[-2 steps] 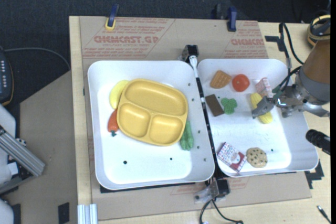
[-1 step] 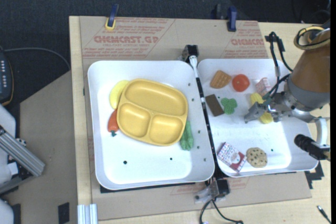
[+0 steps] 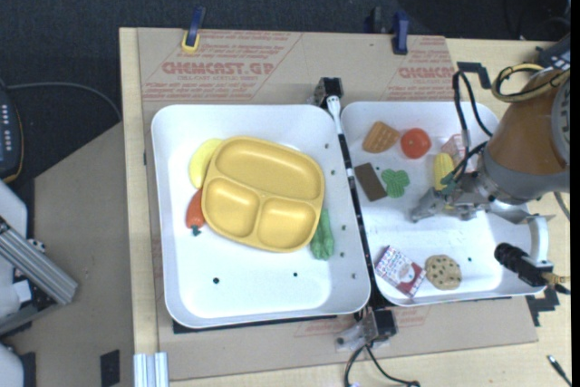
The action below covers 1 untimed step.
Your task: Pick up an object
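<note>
Camera view from above: hand (image 3: 426,211) low in right bin (image 3: 471,284) beside broccoli (image 3: 395,182), corn (image 3: 442,169), cookie (image 3: 443,271), likely for reach; grip state cannot tell.

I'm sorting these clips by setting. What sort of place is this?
Probably a robotics lab, not a kitchen. Two white bins sit on a board held by clamps; the food is toy-like, such as the cookie and a yellow divided tray; loose cables trail by the robot arm.
</note>
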Tool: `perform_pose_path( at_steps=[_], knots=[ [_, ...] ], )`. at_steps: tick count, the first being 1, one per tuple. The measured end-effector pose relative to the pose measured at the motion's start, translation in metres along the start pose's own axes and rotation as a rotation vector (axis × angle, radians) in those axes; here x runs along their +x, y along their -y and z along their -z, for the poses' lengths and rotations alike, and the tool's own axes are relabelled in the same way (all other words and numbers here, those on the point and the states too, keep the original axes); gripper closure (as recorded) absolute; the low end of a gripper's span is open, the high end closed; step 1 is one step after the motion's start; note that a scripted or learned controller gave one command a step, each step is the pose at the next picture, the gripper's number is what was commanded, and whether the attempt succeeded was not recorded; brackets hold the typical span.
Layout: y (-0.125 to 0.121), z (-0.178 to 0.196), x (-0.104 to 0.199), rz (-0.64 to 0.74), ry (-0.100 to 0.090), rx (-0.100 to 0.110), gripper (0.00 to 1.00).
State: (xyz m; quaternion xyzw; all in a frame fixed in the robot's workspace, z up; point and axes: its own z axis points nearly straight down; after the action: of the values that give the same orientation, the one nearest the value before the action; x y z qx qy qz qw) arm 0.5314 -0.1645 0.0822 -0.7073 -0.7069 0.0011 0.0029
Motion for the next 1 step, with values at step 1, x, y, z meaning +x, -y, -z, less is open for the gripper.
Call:
perform_pose_path(
  at_steps=[1],
  knots=[
    [-0.0015, 0.013, -0.0008, -0.001, 0.003, -0.007, 1.0]
  ],
)
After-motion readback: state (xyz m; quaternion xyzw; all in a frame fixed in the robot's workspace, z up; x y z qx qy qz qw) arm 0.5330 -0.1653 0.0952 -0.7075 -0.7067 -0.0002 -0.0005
